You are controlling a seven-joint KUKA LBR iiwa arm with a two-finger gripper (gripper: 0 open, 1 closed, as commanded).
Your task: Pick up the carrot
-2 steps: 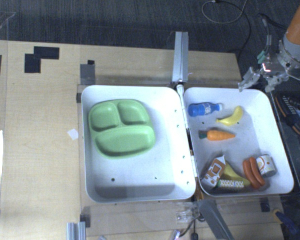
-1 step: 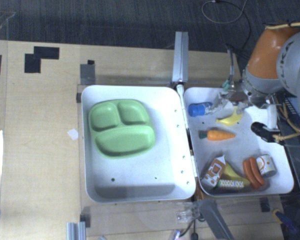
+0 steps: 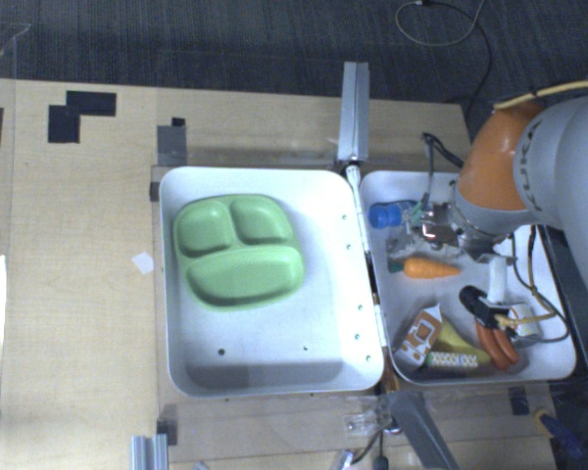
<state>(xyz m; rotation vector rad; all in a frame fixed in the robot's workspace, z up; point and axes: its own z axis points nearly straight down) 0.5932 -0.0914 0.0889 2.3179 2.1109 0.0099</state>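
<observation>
1. Within the right white plastic bin [image 3: 559,365], the tapered orange carrot [image 3: 432,269] lies crosswise near the left wall; bare floor surrounds it.
2. Just above it hangs the grey gripper [image 3: 439,233]; its state I cannot tell.
3. Left, the green divided plate [image 3: 238,249] sits in the left white bin [image 3: 265,370].

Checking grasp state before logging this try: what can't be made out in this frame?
- Gripper, camera view: fingers hidden under the wrist and arm; open or shut unclear.
- Carrot: whether the gripper touches it is unclear; its upper edge sits under the gripper.
- Blue object: partly covered by the gripper, too blurred to identify.
- Items in the right bin's lower part: overlapping and small; packet labels unreadable.
</observation>
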